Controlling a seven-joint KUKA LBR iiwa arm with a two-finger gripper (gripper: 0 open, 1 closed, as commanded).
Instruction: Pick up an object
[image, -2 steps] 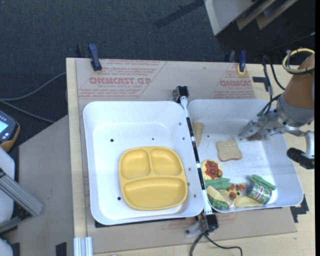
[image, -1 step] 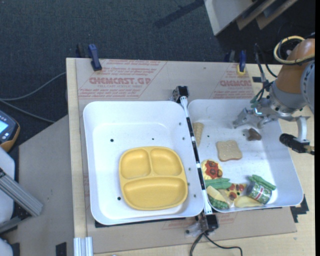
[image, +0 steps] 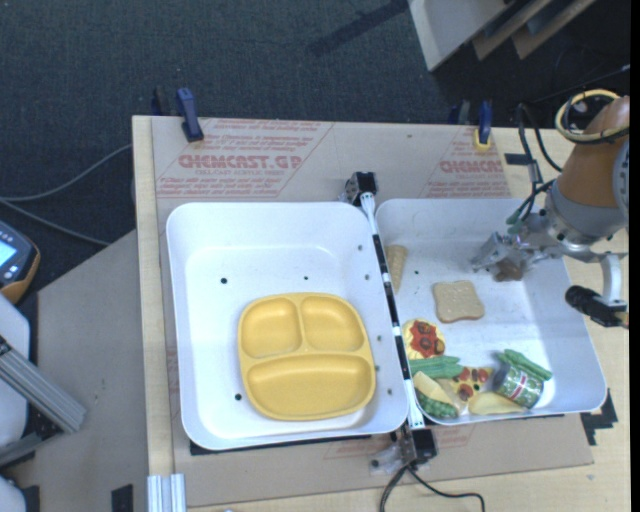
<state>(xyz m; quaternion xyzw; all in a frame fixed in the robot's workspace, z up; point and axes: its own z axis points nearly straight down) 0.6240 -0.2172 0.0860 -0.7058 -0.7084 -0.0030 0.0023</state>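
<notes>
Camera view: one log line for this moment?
pincer low in right bin, far end | bread slice apart, nearer | toy food pile near corner | yellow tray in left bin

Over in the right bin (image: 560, 300) the pickable things lie loose. A tan slice of bread (image: 458, 301) lies flat near the middle of the floor, on its own. A paler flat piece (image: 397, 267) rests against the left wall, further back. The rest crowd the front edge: a red and yellow pizza slice (image: 426, 339), green pea pods (image: 434, 367), a small tin with a green label (image: 518, 385) tipped on its side, green beans (image: 526, 362) just behind it, and yellow pieces (image: 487, 403) touching the tin.
</notes>
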